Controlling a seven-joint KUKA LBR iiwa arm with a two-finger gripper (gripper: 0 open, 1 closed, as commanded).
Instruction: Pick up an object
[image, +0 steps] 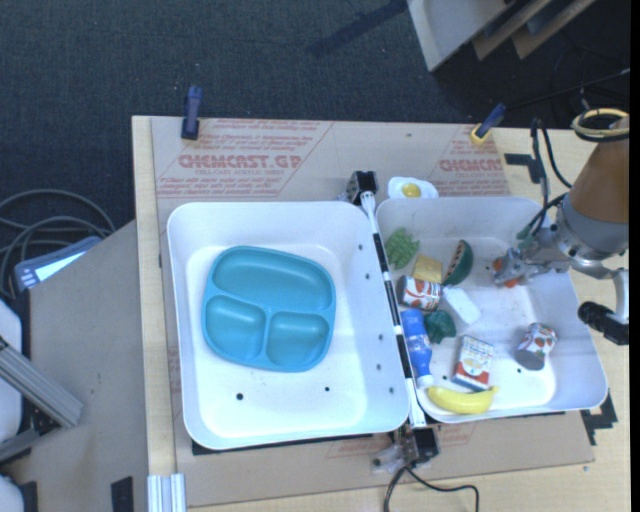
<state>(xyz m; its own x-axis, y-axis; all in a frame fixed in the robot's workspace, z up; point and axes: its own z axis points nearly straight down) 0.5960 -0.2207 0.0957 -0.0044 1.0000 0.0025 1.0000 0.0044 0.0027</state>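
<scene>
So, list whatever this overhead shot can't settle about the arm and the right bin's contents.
- Gripper: too small and blurred to tell what state it is in, or whether it holds anything.
- Arm: cut off by the right edge.
- Carton and can: labels too small to read.
- Blue tube: lies against the bin's left wall, print illegible.

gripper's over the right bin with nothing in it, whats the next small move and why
Probably a short slide toward the watermelon slice, then straight down. The gripper hangs over bare floor of the right bin, and nothing sits between its fingers. The slice is the nearest toy, just to the view's left, lying slightly apart from the yellow block. Whether the fingers are open wide enough is unclear from here.
</scene>
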